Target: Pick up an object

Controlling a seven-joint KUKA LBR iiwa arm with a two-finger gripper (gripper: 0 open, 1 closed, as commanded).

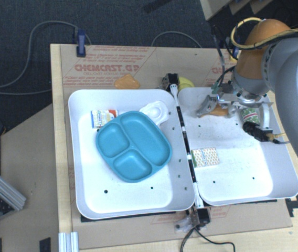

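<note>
My gripper (220,103) hangs low over the far end of the right bin (254,188), under the orange wrist band. A small orange object (221,111) lies directly beneath it; the view does not settle whether it is held. A green-patterned item (251,113) sits just to the right of it. Nearer the front, a small speckled packet (205,156) lies by that bin's left wall. The left bin (86,182) holds a blue divided plate (133,146), a white labelled box (103,117) and a white round cup (155,111).
On the bench behind the bins lie an orange lump (126,81) and a yellow-green ball (185,83) beside a black clip (170,80). The ridge where the two bins meet (185,140) runs between them. The grey arm (293,83) covers the right bin's far right corner.
</note>
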